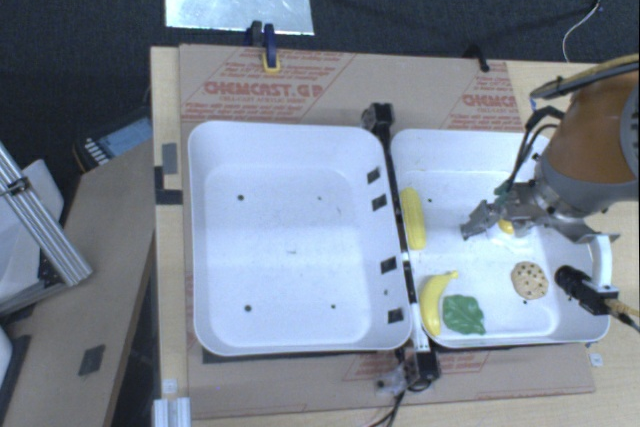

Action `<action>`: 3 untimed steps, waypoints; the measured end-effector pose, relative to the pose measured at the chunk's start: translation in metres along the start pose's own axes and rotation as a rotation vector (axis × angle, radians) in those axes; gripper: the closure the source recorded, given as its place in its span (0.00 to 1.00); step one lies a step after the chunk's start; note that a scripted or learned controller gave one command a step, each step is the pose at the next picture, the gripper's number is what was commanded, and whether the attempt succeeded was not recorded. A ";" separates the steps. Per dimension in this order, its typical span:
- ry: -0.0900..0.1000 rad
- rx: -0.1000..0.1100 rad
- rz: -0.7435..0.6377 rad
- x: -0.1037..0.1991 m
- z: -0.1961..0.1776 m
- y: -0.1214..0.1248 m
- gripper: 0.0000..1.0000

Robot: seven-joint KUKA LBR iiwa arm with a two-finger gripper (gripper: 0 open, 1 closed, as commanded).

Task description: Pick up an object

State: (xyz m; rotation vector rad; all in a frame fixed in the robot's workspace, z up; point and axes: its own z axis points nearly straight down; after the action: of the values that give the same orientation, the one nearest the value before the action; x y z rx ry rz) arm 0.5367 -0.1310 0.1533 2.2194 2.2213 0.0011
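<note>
In the right bin point(440, 150), nearest the camera, a green leafy piece point(464, 315) lies touching a banana point(433, 299) by the front wall, with a round cookie point(528, 280) to their right. Farther in, the gripper point(487, 216) hangs low over the bin floor; whether its jaws are apart or together cannot be told. A small yellow object point(507, 227) sits just beside it. A corn cob point(412, 217) lies along the divider. The left bin point(215, 150) offers open floor.
</note>
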 end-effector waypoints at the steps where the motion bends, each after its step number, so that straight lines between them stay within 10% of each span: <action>1: 0.003 -0.008 -0.013 0.099 -0.133 -0.039 0.00; 2: 0.000 0.003 -0.006 0.102 -0.025 0.043 0.00; 3: -0.007 -0.012 0.010 -0.008 -0.157 0.015 0.00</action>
State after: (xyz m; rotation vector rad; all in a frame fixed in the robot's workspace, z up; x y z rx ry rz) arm 0.5516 -0.1388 0.3101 2.2208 2.2010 0.0071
